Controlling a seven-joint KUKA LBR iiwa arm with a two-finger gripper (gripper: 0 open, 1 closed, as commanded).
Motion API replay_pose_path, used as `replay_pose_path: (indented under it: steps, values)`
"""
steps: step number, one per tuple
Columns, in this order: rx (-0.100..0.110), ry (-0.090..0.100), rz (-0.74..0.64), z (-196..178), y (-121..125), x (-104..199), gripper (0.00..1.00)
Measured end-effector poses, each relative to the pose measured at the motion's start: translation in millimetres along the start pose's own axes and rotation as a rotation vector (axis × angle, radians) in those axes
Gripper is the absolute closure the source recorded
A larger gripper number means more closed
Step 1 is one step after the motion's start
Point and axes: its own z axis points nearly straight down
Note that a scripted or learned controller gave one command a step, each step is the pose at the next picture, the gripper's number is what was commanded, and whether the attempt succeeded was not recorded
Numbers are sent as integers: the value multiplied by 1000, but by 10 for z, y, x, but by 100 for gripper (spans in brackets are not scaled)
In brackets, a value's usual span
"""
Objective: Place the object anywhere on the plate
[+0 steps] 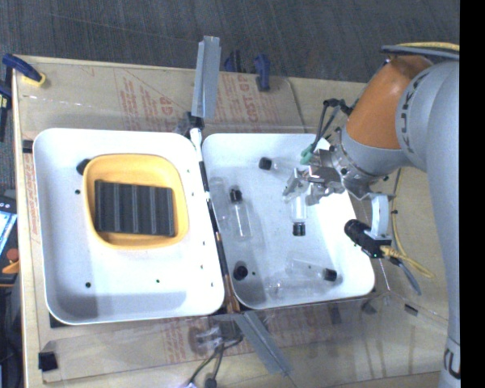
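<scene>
The bottle point(297, 214) that seems to be the object for this try is a small clear one with a black cap at its near end. It is over the middle of the right bin point(263, 245), just below the claw point(305, 188). The upper end of the bottle meets the metal of the claw, but from this slant it is not possible to tell whether the claw is spread, pressed together or pinching the bottle. Nor is it clear whether the bottle hangs from the claw or lies on the bin floor under it.

Other bottles of the same kind are scattered around it in the same bin. One point(238, 213) lies to the left near the wall between the bins, and one point(309, 270) lies at the near side. A black cap point(265, 164) shows toward the far side and another point(241, 272) in the near left corner.

The plate point(133, 166) is yellow with a dark ribbed middle. It sits well apart from all of these, in the far part of the left bin point(105, 293), and no bottle is on it.

By my judgement the task is at or around the pick-up and none of the placing is done. What is left is a sure hold on the bottle, a lift clear of the bin, a carry left across the wall between the bins, and a release over the plate.
</scene>
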Motion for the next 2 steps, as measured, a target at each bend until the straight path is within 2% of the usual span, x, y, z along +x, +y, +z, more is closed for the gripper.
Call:
replay_pose_path:
  steps: [1,2]
  values:
    - [0,0,-11,-171,611,333,100]
    - [2,0,-140,-63,553,1219,100]
